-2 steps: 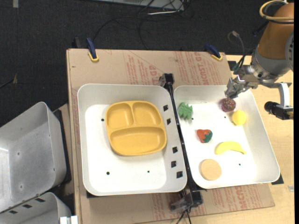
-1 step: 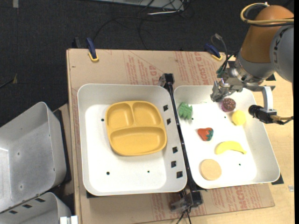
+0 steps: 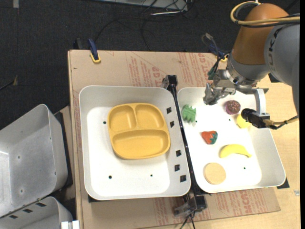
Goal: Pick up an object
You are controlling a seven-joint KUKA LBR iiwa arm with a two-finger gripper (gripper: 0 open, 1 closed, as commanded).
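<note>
Nearest the lower edge of the frame, a round tan disc (image 3: 214,172) lies in the right white bin (image 3: 267,175). Above it rest a yellow banana (image 3: 234,150), a red strawberry-like piece (image 3: 209,137), and a green leafy piece (image 3: 189,113) near the bin's left wall. A dark purple round object (image 3: 232,107) and a small yellow piece (image 3: 241,122) sit toward the bin's upper right. The left white bin (image 3: 95,175) holds a yellow divided plate (image 3: 138,130) at frame centre. Both bins stand on the table (image 3: 124,66). The pincer (image 3: 213,95) hangs over the upper part of the right bin, between the green piece and the purple object; whether it is spread or closed cannot be told, and nothing is seen in its grasp.
</note>
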